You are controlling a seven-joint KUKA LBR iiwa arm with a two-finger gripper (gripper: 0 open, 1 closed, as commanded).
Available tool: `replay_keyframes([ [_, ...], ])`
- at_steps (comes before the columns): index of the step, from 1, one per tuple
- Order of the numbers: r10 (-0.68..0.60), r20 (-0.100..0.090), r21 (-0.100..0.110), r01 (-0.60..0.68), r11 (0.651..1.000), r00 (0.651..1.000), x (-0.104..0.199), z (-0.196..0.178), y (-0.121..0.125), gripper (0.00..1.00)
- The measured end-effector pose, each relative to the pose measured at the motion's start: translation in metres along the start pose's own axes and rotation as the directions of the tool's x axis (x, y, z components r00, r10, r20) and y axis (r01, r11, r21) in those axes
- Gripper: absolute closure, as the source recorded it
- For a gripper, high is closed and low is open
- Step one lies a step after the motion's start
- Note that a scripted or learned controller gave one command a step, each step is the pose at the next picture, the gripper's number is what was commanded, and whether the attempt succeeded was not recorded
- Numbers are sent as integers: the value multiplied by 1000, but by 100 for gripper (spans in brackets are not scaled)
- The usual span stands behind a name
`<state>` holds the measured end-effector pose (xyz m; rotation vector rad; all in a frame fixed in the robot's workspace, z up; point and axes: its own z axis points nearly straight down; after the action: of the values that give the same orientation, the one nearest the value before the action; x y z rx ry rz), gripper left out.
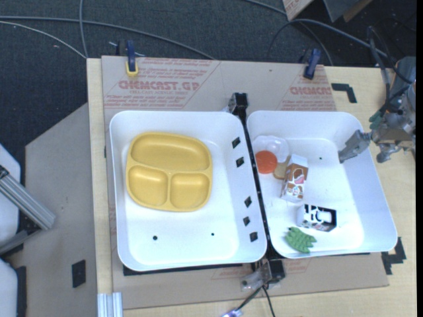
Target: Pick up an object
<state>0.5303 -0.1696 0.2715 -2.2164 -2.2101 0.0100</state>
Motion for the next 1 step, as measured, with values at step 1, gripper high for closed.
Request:
replay_keyframes([
  [1, -3, 3, -12, 3, 1000, 1000, 0, -6, 2, 0],
])
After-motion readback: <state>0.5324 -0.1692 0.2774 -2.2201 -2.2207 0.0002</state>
